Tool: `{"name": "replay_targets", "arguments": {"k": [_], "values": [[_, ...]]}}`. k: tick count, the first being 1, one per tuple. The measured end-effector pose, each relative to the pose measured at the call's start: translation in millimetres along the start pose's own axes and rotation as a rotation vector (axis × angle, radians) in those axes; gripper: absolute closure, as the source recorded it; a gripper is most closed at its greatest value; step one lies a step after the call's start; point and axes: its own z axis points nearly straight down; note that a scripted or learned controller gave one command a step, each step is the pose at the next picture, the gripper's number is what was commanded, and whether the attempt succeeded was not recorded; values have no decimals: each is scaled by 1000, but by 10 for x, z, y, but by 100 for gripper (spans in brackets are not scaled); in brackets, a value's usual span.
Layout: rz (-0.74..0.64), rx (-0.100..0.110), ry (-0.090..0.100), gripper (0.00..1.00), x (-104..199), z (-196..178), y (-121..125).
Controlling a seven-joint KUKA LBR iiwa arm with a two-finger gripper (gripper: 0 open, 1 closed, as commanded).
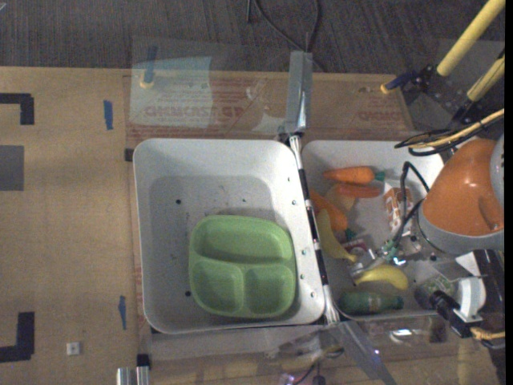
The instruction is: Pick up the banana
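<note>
As the bench is coming nearest the camera, front edge: the near wall of the right bin (417, 318) is running just beside a dark green vegetable (369, 301), leaving little room on that side.
Banana: the banana (383, 277) is lying on the bin floor just behind the green vegetable, almost touching it, curved and resting flat.
Gripper: the gripper (394, 252) is hanging just beyond the banana's far side, under the arm's orange band (461, 195). Whether it is open or closed cannot be told, and nothing is showing in its hold.
Step in hand: the arm is probably lining up over the banana, which is not yet lifted.
Next move: it is calling for a short shift toward the camera and a drop across the banana's narrow width, keeping off the green vegetable.
Second yellow fruit: a longer yellow piece (333, 239) is lying along the divider, possibly another banana.
Carrots: two carrots (350, 175) are crowding the far end.
Left bin: a green divided plate (240, 265) is sitting well apart.
Open room: straight up is looking freest.
</note>
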Motion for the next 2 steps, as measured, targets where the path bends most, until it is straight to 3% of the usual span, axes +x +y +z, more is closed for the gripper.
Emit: {"name": "replay_targets", "arguments": {"k": [1,2], "values": [[-4,-9,7,100,41,-139,45],[-4,-4,10,0,49,-115,27]]}}
